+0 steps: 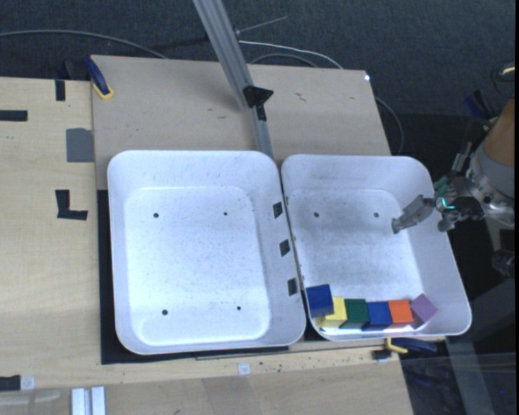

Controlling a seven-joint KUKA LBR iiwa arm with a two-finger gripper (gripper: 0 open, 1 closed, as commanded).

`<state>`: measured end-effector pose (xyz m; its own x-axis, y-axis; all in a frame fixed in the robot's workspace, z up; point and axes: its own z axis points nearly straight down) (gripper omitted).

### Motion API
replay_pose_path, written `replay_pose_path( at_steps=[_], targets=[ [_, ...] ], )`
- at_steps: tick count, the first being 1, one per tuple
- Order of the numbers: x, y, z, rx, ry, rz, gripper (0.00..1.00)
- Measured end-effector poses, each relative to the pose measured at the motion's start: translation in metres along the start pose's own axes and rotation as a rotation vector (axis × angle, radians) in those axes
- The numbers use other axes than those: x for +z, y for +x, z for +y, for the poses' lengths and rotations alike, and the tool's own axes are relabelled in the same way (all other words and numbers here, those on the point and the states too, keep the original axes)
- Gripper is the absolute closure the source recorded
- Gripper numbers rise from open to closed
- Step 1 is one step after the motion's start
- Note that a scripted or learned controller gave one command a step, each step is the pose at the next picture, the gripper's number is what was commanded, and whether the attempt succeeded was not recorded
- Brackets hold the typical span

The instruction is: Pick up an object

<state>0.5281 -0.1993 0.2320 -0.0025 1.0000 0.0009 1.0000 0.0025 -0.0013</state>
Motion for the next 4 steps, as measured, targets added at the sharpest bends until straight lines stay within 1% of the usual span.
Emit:
replay_pose_path(
  at_steps=[1,2,3,4],
  targets=[
    [-0.037,0.001,-0.027,0.002,-0.003,-0.001,0.00],
    [-0.086,0.048,-0.036,-0.004,-0.005,0.000,0.00],
    [-0.106,0.021,0.006,-0.001,-0.005,-0.002,0.00],
    [-0.097,0.065,-0.005,-0.001,0.000,-0.001,0.00]
  ],
)
